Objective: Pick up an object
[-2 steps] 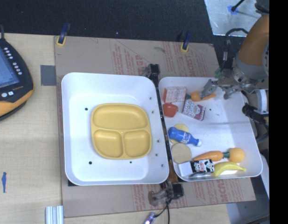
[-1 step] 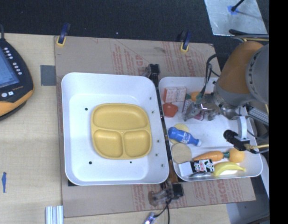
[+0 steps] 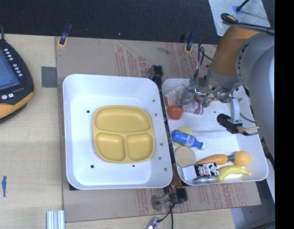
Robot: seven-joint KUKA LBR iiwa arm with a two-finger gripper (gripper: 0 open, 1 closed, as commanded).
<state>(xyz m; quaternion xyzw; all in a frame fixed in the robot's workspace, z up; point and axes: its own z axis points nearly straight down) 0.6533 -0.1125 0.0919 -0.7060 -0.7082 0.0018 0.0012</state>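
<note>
Here, in the far left corner of the right bin [image 3: 218,136], lies a crumpled red-and-clear packet [image 3: 175,98]. The gripper [image 3: 197,92] is down just beside its right end. I cannot tell whether the claw is open or closed, or whether it has hold of anything.

A red ball [image 3: 175,112] sits just in front of the packet, against the bin's left wall. Nearer still is a blue bottle [image 3: 187,139] lying on its side, with a tan disc [image 3: 185,155] below it. Along the near edge the bin is crowded: a carrot [image 3: 212,159], an orange [image 3: 241,157], a banana [image 3: 232,174] and a black-and-white carton [image 3: 207,169] lie close together. The middle of the bin, right of the bottle, is bare white floor.

The left bin [image 3: 80,142] holds 1 yellow tray [image 3: 124,132] with 3 compartments and bare margin all round. Both bins rest on a cardboard sheet [image 3: 113,56] held by 2 blue clamps [image 3: 65,32]. A pendant [image 3: 6,80] lies at the bench's left edge.
</note>
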